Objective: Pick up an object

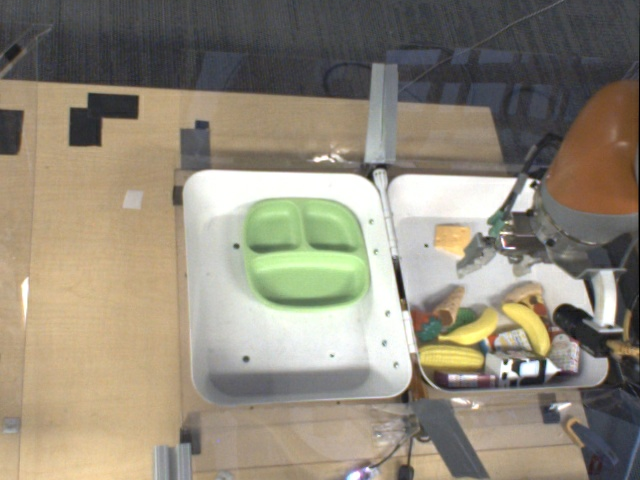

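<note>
Nearest the camera, the front of the right bin (600,376) is a jumble of glossy plastic toy food: two curved yellow bananas (470,330) and (530,326), a flat yellow bar (450,358), a dark marker-like tube (520,371), a cone-shaped piece (450,303), plus bits of red and green I can't really identify since they're half buried. Further back in that bin sits a small orange-yellow wedge (452,238), alone on the smooth white floor. The gripper (490,248) hangs just beside that wedge, and its fingers (478,258) look spread with nothing between them. The left bin (210,348) holds a matte green divided tray (303,251) with three rounded compartments. The arm (600,178) is cut off by the right edge. Everything rests on a pale wood worktop (90,298).
</note>
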Controlling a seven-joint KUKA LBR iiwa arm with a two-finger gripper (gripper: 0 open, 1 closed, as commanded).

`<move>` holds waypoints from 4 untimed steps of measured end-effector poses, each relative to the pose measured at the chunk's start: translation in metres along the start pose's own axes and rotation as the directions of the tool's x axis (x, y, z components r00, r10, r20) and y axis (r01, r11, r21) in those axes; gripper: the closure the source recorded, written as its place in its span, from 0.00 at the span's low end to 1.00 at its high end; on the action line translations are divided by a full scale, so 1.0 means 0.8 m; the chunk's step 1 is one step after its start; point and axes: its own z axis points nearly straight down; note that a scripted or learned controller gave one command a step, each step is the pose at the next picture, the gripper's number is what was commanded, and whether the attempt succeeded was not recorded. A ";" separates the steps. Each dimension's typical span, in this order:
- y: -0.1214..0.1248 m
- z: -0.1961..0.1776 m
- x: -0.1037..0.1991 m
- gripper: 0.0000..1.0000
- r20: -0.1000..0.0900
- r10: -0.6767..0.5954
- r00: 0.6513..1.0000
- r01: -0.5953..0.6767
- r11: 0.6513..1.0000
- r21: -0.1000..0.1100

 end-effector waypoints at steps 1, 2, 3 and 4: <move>0.003 0.166 -0.056 0.00 0.001 -0.113 0.994 0.113 0.994 -0.003; 0.074 0.171 -0.012 0.00 0.003 -0.079 0.997 0.079 0.997 -0.015; 0.134 0.174 -0.020 0.00 0.002 -0.103 0.995 0.103 0.995 -0.010; 0.138 0.157 -0.017 1.00 0.000 -0.107 0.994 0.107 0.994 -0.017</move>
